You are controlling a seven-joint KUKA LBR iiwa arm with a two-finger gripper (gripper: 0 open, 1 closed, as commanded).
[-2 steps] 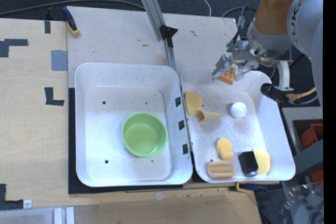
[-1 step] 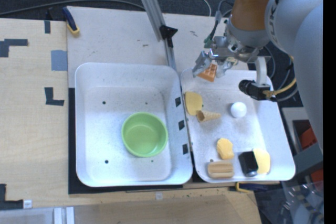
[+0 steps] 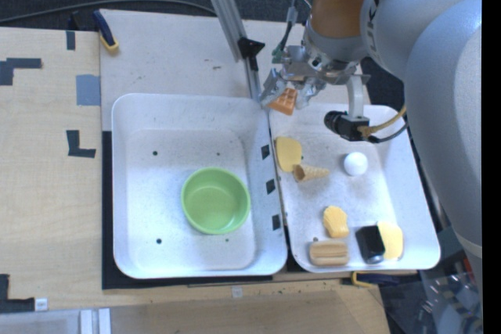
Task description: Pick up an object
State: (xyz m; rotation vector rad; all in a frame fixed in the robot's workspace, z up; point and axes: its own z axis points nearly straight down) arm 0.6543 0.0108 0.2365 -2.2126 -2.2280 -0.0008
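A pale wooden table (image 3: 47,168) carries two shallow white bins side by side, under a slanted camera. Between my fingers (image 3: 288,94) sits a small orange piece (image 3: 285,101), raised over the far left corner of the right bin (image 3: 407,168), just beside the ridge where the two bins meet. My fingers are closed narrowly around its upper part, and its lower end hangs free beneath them.

I judge the piece to be light and probably stiff plastic or foam, so weight is no worry; slip is, since the hold looks to be near one end and not across the middle. A grip lower down, across its broadest part, would be surer.

Below it in the same bin lie a yellow flat piece (image 3: 288,153) and a tan cone (image 3: 310,173), touching or nearly so. A white ball (image 3: 355,163) rests well apart to the right. Near the front edge are a yellow lump (image 3: 336,221), a tan roll (image 3: 328,253) and a black block (image 3: 370,243) against a yellow sponge (image 3: 391,240). The left bin (image 3: 141,121) holds a green bowl (image 3: 215,201).
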